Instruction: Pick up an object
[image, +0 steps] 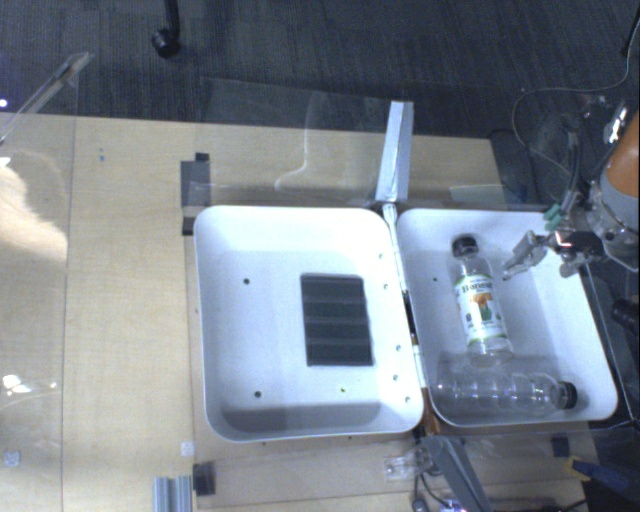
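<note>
At the near edge of the right-hand shallow white plastic bin (600, 345), toward six o'clock of its floor, a clear empty plastic bottle with a dark cap (505, 391) lies on its side, cap pointing to three o'clock, its ribbed see-through body running along the bin's front wall. Just beyond it, touching or nearly touching it, a second clear plastic bottle with a green-and-orange label and a black cap (478, 299) lies lengthwise, base toward six o'clock and cap toward twelve, near the middle of the same bin.

At nine o'clock from these sits the left-hand shallow white plastic bin (230, 300), smooth, matte and round-cornered, holding a flat dark rectangular ribbed block (337, 319) at its centre. Both bins rest side by side on the pale wooden bench (120, 300), with a glossy clear sheet over its left part.

Farther off, at two o'clock of the right bin, my grey metal two-finger gripper (535, 252) hangs above the bin floor, apart from the labelled bottle's cap. Its fingers stand spread, with nothing between them. Behind it my wrist shows an orange band (626, 160).
</note>
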